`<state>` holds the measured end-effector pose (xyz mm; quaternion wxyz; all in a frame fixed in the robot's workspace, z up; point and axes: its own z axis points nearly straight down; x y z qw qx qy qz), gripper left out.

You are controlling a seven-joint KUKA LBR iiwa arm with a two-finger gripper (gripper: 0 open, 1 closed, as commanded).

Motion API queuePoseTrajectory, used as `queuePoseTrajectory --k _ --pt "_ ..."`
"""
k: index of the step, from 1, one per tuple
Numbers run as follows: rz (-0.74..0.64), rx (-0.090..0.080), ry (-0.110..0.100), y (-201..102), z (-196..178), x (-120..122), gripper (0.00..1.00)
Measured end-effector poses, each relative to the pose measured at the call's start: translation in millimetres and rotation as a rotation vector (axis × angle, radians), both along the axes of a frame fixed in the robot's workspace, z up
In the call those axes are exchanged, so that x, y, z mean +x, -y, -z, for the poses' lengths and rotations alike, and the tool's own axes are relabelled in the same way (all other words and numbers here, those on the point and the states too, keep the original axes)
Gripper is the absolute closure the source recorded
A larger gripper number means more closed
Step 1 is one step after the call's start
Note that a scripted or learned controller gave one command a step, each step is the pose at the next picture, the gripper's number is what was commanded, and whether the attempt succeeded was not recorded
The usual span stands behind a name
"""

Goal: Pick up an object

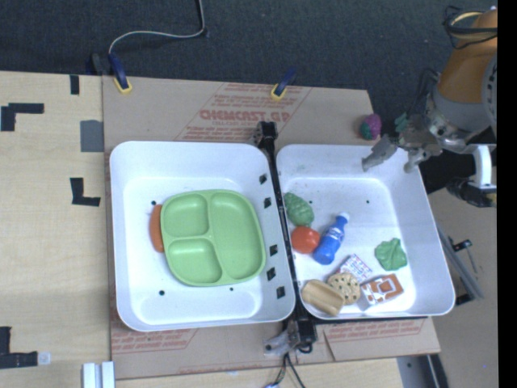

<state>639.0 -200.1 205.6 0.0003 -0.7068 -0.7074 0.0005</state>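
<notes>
Looking at the right bin (420, 208), you see the things to pick lie loose on its floor, none of them lifted. A blue bottle (330, 240) with white cap lies tilted near the middle, touching an orange-red round piece (304, 239) on its left. Just above that piece sits a green leafy item (298, 209), close to the wall between the two bins. A second green leafy item (391, 254) lies apart, toward the right wall. At the front edge you find a bread roll (321, 297), a cookie w/ dark chips (345, 284) touching it, and a small printed packet (381, 288) beside; one more checked packet (354, 265) is just above the cookie.

The jaws (397, 155) hang over the back right corner of this bin, well apart from all these things. Two grey fingers point down and left, spread apart, w/ nothing between them. The arm (467, 75) comes in from the right w/ its orange band.

In the left bin (129, 217) a green divided plate (213, 236) lies flat, and an orange thing (155, 226) shows from under its left edge. On the desk (323, 120), behind the right bin, a small purple and green object (370, 125) rests on the cardboard.
</notes>
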Motion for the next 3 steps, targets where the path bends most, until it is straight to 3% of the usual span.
queuePoseTrajectory --k 1,2,3 --pt "-0.001 0.0 0.003 -64 119 -34 0.0" --pt "0.008 -0.015 0.013 -83 118 -77 0.0" --pt "0.01 -0.018 0.016 -86 117 -101 0.0"
